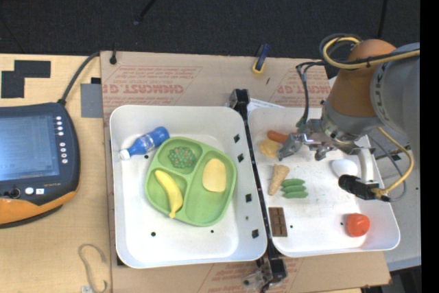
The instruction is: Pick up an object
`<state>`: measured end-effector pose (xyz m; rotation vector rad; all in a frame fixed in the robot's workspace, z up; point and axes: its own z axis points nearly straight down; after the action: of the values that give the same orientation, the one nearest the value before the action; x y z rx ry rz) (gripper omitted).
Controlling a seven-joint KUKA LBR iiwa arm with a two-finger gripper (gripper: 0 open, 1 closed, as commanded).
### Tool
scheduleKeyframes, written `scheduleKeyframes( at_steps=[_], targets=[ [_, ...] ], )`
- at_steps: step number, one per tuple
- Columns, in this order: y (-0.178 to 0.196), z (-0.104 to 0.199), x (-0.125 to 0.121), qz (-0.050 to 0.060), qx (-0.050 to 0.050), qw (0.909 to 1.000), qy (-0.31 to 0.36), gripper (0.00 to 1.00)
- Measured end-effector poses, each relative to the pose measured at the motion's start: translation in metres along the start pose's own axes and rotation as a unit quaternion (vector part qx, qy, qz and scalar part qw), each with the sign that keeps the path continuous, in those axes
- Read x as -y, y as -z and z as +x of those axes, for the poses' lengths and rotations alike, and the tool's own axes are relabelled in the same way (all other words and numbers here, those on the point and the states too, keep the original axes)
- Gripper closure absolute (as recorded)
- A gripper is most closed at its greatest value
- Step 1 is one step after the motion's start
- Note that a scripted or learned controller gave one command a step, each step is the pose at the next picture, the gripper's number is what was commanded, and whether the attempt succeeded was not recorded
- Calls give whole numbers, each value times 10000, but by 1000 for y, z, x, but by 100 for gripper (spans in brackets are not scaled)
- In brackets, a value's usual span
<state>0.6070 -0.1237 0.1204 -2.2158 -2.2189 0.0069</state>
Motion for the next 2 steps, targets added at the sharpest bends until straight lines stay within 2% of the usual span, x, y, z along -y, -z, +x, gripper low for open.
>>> scheduleKeyframes(
  at_steps=[1, 2],
  targets=[
    [-35, 3, 0, -5, -2, 10000, 6, 0],
    [-23, 2, 0, -8, -3, 10000, -10, 100]
  ],
)
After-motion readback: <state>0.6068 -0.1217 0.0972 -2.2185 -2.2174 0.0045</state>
